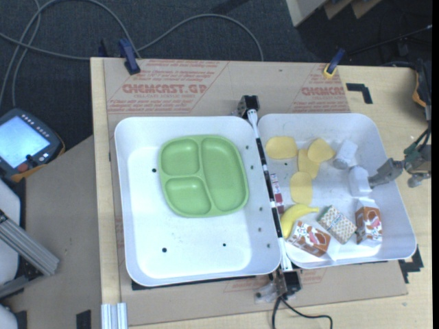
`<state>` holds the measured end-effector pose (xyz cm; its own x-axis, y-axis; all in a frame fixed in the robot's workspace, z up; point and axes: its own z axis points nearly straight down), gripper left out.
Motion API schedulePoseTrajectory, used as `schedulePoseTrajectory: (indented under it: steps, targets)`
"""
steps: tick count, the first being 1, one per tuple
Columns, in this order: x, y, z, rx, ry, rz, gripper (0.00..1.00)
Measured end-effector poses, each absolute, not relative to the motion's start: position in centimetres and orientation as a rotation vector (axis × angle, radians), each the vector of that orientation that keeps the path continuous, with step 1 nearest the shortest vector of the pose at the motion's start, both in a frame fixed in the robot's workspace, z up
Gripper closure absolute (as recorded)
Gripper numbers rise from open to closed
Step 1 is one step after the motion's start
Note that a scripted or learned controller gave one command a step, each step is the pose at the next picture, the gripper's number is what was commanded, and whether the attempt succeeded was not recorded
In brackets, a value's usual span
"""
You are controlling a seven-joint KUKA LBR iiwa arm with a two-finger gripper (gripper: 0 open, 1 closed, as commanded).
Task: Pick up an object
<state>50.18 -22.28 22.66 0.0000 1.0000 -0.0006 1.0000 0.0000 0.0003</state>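
You had two white bins side by side. The left bin carried a green divided plate at its centre. The right bin held the small items: yellow pieces toward eleven o'clock, a banana-like piece at seven, patterned packets at six, and pale objects near two. The gripper hung at that bin's three o'clock edge, just beside a pale object; you could not tell how its jaws stood. By my judgement nothing was picked yet: every candidate lay in the bin, with the grasp and lift left.
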Motion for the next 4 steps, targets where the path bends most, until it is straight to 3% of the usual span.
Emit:
schedulePoseTrajectory:
  steps: [1,2,3,4]
  targets:
    - [47.9,-14.8,9.2,2.223,2.224,-0.001,0.0]
    - [53.6,-9.7,8.5,2.218,2.22,0.002,0.0]
    - [58.8,-9.8,8.5,2.22,2.222,0.001,0.0]
    - [58.7,-9.4,8.5,2.221,2.221,-0.001,0.0]
